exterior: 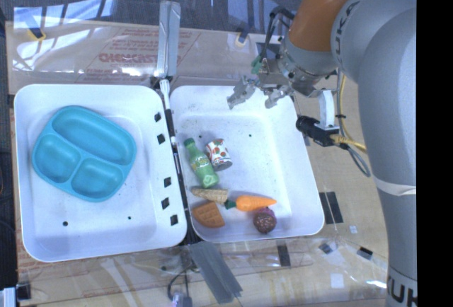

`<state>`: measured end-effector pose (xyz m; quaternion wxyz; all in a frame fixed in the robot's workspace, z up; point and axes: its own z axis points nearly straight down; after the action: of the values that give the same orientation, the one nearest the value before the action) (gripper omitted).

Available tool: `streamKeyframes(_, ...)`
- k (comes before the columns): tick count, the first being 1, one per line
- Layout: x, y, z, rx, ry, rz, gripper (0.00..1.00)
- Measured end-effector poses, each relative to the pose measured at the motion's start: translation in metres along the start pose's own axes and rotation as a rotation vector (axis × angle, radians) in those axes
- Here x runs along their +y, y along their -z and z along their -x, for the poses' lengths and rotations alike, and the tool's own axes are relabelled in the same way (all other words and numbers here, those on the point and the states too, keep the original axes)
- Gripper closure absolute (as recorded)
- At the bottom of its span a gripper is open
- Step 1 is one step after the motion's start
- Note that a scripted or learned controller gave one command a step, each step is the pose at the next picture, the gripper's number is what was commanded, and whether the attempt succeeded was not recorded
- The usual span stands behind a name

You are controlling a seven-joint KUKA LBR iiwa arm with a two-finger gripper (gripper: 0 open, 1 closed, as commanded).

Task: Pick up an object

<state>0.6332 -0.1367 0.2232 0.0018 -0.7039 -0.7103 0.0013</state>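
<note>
- Camera view: we see the arm (368, 51) reaching in from three o'clock, its gripper (258, 95) hanging over the far edge of the right bin (297, 157), at about twelve o'clock of that bin
- The two fingers stand apart with nothing between them; we judge they are spread in readiness for a grasp not yet made
- The things to pick lie bunched toward the near half of the right bin, we think simply as loose items left where they fell
- A green bottle (200, 164) lies near the bin's centre-left, with a small can (219, 154) touching or just beside it at its two o'clock
- At the near edge sit a pale stick-shaped piece (210, 194), a brown wedge (207, 214), a carrot (253, 203) and a dark round fruit (265, 221), close together
- From the gripper, the can and bottle lie at about seven o'clock, near but apart; the carrot group lies at six o'clock, well apart
- The left bin (28, 228) holds a blue divided plate (85, 153), at nine o'clock of the gripper and well apart
- We judge the can or bottle the nearest candidates; the move calls for a descent toward the bin's middle
</note>
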Motion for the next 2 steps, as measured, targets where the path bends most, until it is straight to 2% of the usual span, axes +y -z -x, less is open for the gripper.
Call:
streamKeyframes(1, -0.058, -0.087, 0.004, 0.0, -0.056, -0.001, 0.0)
streamKeyframes(2, -0.053, -0.123, -0.042, -0.001, -0.088, 0.002, 0.0)
